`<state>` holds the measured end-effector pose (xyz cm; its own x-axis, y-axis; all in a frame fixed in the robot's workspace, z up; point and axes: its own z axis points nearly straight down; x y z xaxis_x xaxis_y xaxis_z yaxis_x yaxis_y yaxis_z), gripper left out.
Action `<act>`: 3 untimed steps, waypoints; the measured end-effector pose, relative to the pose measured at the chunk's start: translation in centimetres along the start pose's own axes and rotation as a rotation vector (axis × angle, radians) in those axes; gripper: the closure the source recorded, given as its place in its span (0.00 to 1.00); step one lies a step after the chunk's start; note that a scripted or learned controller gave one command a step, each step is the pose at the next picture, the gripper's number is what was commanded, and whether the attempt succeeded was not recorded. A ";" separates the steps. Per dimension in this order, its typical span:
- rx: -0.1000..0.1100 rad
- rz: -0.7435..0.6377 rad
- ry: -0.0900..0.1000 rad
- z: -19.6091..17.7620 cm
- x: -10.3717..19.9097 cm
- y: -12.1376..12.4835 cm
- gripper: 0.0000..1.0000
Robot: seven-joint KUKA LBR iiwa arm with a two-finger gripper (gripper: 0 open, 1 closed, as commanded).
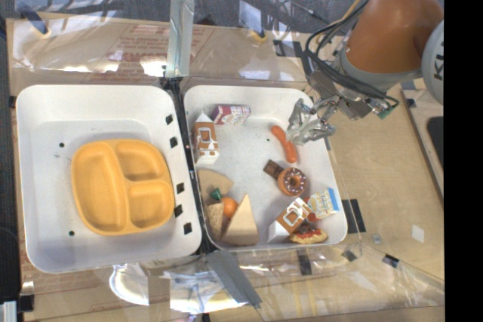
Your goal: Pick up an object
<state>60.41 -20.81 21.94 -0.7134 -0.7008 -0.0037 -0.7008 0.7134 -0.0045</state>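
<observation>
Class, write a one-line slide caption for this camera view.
Gripper hovers by the sausage in the right bin; yellow tray lies in the left bin.

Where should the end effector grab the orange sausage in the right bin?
Probably across the middle of the orange sausage, coming straight down. It lies flat and slender, running top-left to bottom-right, with bare floor on both long sides, so closing across its narrow width looks cleanest. The end effector is right beside it.
</observation>
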 end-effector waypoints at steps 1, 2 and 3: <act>-0.002 0.001 0.001 0.1 0.1 0.0 0.00; -0.005 0.263 0.004 12.8 1.3 1.0 0.00; -0.005 0.409 0.005 12.7 3.0 5.3 0.00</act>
<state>54.61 -19.12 9.17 -0.9331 -0.3595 0.0009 -0.3595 0.9331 0.0017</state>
